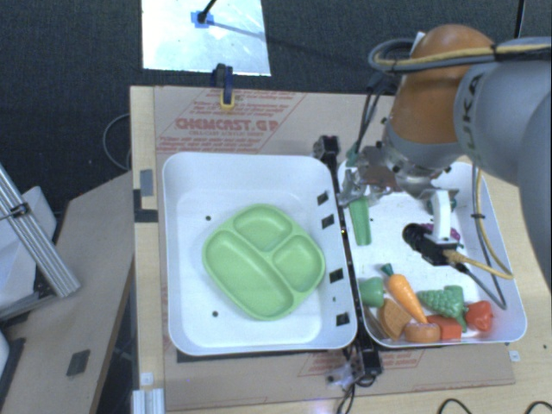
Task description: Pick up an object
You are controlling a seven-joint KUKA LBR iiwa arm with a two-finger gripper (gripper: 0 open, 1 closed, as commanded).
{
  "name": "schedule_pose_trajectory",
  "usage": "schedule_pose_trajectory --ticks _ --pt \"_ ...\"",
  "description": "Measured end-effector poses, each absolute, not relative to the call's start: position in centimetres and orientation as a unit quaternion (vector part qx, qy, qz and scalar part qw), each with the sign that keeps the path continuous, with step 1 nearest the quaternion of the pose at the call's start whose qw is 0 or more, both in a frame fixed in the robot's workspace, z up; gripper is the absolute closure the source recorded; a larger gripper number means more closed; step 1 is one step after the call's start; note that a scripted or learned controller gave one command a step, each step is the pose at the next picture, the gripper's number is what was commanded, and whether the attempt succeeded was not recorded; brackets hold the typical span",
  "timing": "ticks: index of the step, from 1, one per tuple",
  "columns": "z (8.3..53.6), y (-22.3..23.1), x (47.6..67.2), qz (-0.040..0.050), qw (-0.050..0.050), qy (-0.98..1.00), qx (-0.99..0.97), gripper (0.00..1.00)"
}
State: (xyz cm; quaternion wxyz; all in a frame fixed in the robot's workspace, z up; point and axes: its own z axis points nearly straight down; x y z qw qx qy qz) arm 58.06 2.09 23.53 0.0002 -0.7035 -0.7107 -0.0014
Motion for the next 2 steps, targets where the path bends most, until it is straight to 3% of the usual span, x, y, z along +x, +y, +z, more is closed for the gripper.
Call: schedule_pose_trajectory --ticks 1,2 --pt "22.8 6.3 58.0 -0.0008 0.001 -0.71 -0.704 1.0" --pt "22.4 5.7 56.1 0.0005 0.0 -0.707 -0.707 1.0"
